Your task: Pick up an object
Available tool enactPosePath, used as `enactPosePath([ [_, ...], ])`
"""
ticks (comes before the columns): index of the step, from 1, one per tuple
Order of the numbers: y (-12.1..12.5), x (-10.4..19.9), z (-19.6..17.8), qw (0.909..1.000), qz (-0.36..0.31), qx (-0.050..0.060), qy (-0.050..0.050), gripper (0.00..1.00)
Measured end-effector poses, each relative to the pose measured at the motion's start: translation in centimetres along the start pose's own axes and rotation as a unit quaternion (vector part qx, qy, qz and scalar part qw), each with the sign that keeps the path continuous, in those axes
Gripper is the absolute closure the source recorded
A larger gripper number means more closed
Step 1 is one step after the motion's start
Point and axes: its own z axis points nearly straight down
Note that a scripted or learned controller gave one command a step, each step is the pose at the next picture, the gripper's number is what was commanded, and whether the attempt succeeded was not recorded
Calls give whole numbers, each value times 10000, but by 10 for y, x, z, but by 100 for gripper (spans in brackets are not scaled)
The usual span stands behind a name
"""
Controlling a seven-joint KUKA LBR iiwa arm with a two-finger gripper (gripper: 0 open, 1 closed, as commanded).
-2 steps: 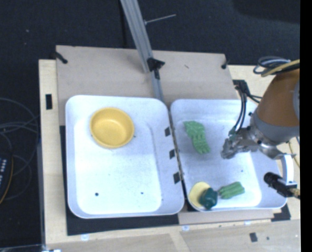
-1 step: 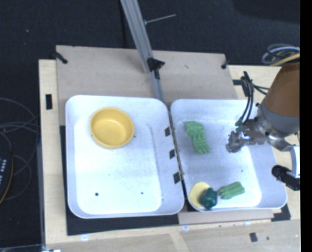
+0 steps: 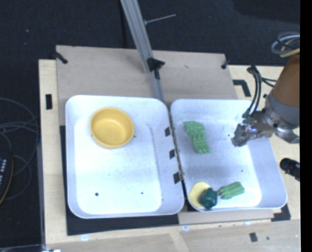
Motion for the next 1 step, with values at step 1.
enactPosePath([
  [1, 13, 51, 9, 10000, -16, 20, 4, 100],
])
